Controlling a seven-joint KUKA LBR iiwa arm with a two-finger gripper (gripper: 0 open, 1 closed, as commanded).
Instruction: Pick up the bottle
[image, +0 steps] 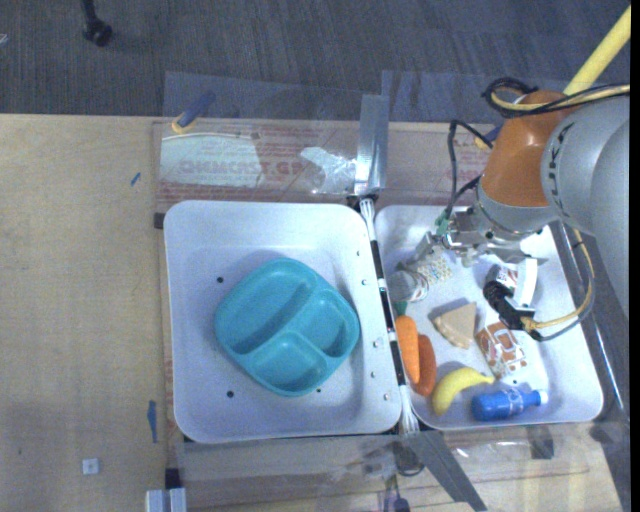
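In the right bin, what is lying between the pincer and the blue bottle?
In the camera view, a tan wedge and a small red-and-white packet lie between the pincer and the blue bottle; a banana touches the bottle.

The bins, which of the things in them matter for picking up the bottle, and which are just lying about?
For the job:
blue bottle, right bin's near edge
gripper, at that bin's far end

Lying about:
banana
carrot
sandwich wedge
small printed carton
teal divided plate, left bin
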